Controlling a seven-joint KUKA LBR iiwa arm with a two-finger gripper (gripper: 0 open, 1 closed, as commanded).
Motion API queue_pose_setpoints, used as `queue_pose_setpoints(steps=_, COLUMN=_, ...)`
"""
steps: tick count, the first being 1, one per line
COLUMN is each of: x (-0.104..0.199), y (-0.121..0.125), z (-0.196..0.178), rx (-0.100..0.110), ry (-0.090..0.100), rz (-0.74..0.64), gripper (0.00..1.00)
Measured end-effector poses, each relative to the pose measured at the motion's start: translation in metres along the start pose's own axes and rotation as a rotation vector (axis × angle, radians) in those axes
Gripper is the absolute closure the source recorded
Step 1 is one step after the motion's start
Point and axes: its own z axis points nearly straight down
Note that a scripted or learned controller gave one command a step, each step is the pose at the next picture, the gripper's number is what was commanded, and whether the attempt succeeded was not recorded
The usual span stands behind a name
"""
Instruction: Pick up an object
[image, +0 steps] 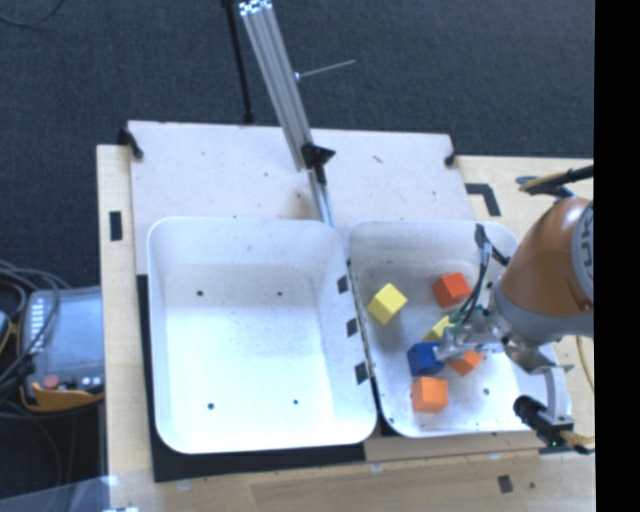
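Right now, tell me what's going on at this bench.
The arm reaches into the right bin, its gripper down among the blocks. A blue block and a small orange piece lie right by it, with a bit of yellow beside. A yellow cube and two orange cubes sit apart. I can't tell that anything is gripped yet. The left bin sits alongside.

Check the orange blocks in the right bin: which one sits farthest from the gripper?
The orange cube at the right bin's front, standing apart below the blue cube; the others lie beside the gripper.
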Motion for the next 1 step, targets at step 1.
queue_pose_setpoints(steps=1, x=-0.0057, y=0.0099, z=-0.0463, rx=0.024, ry=0.008, rz=-0.017, gripper=1.00)
